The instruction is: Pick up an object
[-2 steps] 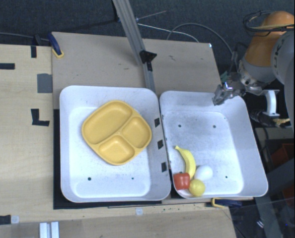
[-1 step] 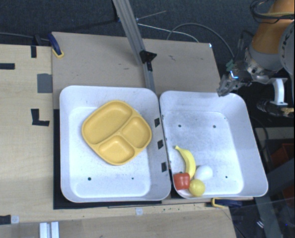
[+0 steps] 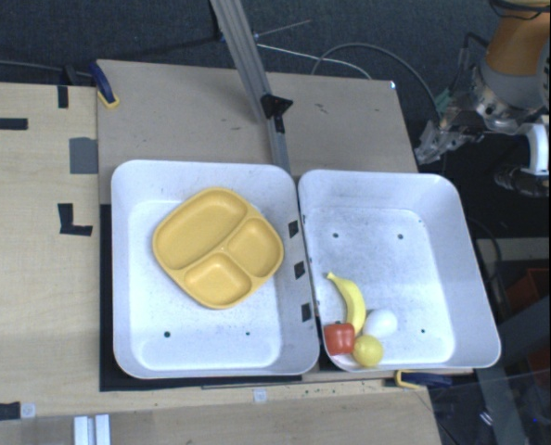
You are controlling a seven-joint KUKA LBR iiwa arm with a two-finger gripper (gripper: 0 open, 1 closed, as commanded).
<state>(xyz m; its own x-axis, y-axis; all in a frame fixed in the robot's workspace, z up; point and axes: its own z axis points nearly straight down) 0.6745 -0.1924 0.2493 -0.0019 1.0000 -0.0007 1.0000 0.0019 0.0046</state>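
In the right bin (image 3: 415, 197), several small items cluster at the near left corner: a yellow banana (image 3: 349, 300), a red piece (image 3: 339, 337), a white round piece (image 3: 381, 323) and a small yellow ball (image 3: 367, 350). A yellow divided plate (image 3: 218, 247) lies in the left bin (image 3: 132, 248). My gripper (image 3: 440, 137) hangs off the bench beyond the right bin's far right corner, well away from every object, with nothing seen in it.
A grey metal post (image 3: 243, 49) slants down from the top to the seam between the bins. Cables (image 3: 368, 58) run over the bench behind the right bin. The arm's orange band (image 3: 517, 40) is at the top right.
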